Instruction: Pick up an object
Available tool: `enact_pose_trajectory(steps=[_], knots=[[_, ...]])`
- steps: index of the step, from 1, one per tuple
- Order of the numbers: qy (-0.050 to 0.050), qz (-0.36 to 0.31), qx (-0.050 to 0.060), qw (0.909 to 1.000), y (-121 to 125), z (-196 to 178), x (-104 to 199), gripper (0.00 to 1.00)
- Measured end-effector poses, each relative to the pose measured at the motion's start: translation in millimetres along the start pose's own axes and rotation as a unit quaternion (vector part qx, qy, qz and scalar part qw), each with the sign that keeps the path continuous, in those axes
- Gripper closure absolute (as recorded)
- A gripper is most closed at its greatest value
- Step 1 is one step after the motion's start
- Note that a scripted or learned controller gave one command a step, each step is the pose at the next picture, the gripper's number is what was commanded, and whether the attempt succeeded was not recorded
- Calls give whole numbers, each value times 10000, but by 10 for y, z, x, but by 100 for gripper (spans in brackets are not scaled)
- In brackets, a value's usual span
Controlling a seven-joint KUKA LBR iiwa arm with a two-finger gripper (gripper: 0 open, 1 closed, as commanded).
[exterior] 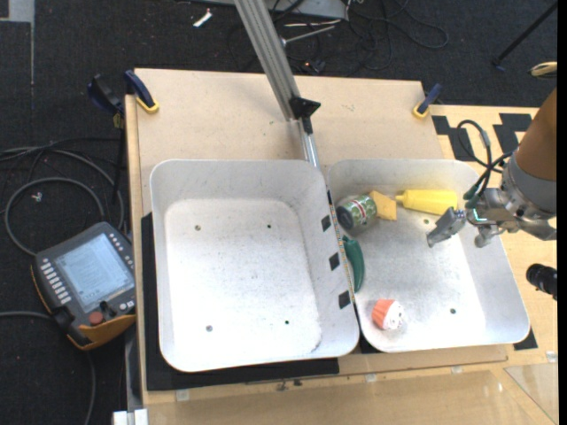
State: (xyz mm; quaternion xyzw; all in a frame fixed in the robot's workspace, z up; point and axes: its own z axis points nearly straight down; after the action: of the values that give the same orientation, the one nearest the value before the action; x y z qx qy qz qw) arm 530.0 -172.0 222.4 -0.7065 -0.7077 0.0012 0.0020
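**A:** Start big. What is on the bench?

**B:** Two shallow white bins side by side. The left bin [235,264] has only dark specks on its floor. The right bin [461,326] holds everything worth picking. The arm [540,162] comes in over its far right rim.

**A:** And the gripper?

**B:** The gripper [461,227] hangs above the right bin's upper right part. Its fingers stand spread, one grey finger [443,226] pointing left, with nothing between them.

**A:** Which things are there, by size?

**B:** A yellow bottle-like object [423,201] lies on its side near the back wall, just left of the gripper. A green curved piece [354,264] lies against the divider. A small green-labelled can [356,211] lies tipped beside the yellow object's neck. Smallest is an orange and white round object [387,314] alone near the front.

**A:** How should the pick go?

**B:** I would judge the yellow object the nearest target. Centre over its body, turn the fingers across its narrow width, descend straight, and close clear of the can. The lone orange piece is the uncluttered alternative.
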Motion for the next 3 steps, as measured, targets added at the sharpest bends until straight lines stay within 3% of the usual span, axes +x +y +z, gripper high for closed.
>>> enact_pose_trajectory(steps=[1, 3], knots=[[-5, 6, -21, 10000, 9, -22, 0, 0], [2, 11, 3, 10000, 99, 1127, -68, 0]])
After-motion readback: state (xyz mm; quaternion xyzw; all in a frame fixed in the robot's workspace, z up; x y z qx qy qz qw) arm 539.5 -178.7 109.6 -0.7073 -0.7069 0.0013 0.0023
